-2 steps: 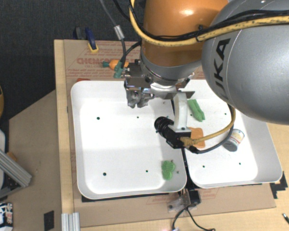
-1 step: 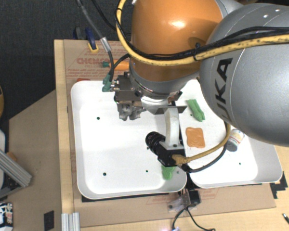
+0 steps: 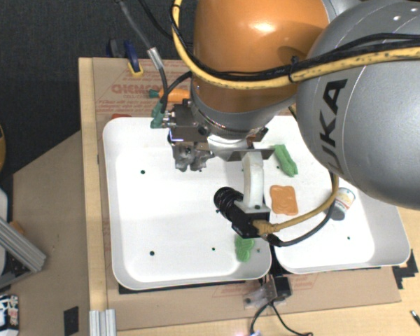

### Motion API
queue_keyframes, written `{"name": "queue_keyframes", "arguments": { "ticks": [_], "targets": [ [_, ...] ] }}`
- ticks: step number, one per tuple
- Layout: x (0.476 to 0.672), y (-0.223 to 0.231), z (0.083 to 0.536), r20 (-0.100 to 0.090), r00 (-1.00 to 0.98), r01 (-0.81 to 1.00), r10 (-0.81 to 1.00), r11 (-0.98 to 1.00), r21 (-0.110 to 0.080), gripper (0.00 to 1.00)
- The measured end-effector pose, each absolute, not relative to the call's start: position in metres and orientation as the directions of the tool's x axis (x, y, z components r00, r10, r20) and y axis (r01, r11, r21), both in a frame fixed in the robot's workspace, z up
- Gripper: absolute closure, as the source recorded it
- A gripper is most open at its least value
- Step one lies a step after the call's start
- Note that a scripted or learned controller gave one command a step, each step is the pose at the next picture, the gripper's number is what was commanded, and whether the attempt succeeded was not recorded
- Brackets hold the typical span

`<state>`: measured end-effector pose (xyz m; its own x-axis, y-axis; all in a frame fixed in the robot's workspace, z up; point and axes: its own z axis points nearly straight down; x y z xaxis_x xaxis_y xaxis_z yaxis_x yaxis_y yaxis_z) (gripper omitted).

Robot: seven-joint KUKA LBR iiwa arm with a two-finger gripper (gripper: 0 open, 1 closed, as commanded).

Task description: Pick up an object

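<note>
Objects near the jaws (image 3: 190, 161), whose state I cannot tell: green block (image 3: 286, 159), orange piece (image 3: 284, 199), green lump (image 3: 246, 248).

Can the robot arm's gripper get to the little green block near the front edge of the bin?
Probably yes. The gripper sits over the left bin, and the green block lies near that bin's front right corner. A black cable fitting hangs beside the block and could get in the way.

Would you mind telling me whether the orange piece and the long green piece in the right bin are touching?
Apart. The camera view shows bare white bin floor between the orange piece and the long green piece.
</note>
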<state>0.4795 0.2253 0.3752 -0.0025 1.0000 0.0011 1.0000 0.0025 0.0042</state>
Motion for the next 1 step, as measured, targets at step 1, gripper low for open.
{"name": "queue_keyframes", "arguments": {
  "ticks": [1],
  "targets": [
    [0.4797, 0.2261, 0.3852, 0.001, -0.004, 1.000, 1.000, 0.004, 0.006, 1.00]
  ]
}}
